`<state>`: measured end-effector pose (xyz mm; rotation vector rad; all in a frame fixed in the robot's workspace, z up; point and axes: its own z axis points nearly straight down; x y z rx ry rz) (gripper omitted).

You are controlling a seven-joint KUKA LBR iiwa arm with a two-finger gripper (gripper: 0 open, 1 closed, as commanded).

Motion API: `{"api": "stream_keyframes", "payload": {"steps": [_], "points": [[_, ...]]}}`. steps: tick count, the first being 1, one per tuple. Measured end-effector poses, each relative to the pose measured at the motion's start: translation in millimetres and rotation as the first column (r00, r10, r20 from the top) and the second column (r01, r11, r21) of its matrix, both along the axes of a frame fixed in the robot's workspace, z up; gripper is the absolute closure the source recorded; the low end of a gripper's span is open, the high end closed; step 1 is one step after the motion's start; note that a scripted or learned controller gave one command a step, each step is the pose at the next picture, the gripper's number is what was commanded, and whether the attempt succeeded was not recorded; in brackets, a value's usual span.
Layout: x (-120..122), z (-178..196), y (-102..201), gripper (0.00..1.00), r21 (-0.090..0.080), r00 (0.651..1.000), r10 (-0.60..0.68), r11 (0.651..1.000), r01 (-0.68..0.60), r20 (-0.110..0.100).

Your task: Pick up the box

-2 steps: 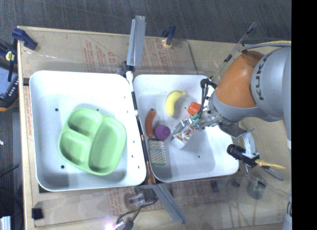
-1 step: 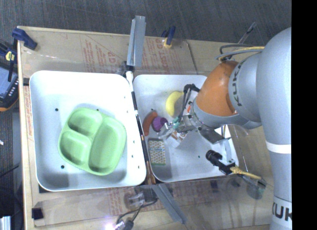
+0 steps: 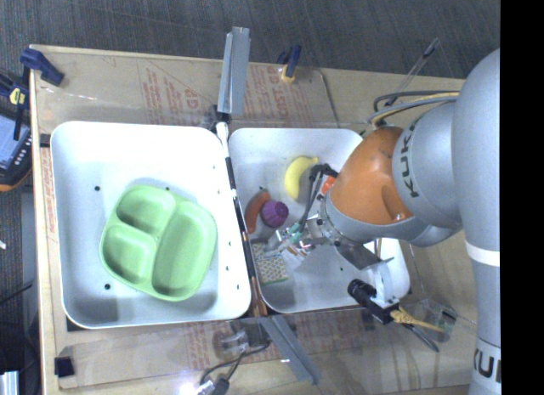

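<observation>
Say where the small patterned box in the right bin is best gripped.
The small patterned box lies flat near the right white bin's left wall. Probably best to descend from above and pinch its two narrower sides, since the wall crowds its left edge.

The green divided plate (image 3: pixel 159 241) looks like smooth, glossy plastic. The white bins (image 3: pixel 76 155) are smooth plastic too, on a matt cardboard-lined bench (image 3: pixel 127 79).

"KUKA" lettering, partly visible, on grey arm (image 3: pixel 442 172) casing.
</observation>
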<state>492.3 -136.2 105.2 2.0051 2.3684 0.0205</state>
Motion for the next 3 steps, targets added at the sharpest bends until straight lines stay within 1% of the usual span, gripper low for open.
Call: {"api": "stream_keyframes", "payload": {"steps": [1, 2, 3], "points": [[7, 0, 16, 0.0, 0.006, 0.964, -0.267, 0.964, 0.267, 0.005], [68, -1, 19, 0.0, 0.01, 0.991, -0.135, 0.991, 0.135, -0.012], [71, 14, 17, 1.0, 0.006, 0.992, -0.129, 0.992, 0.129, 0.0]]}}
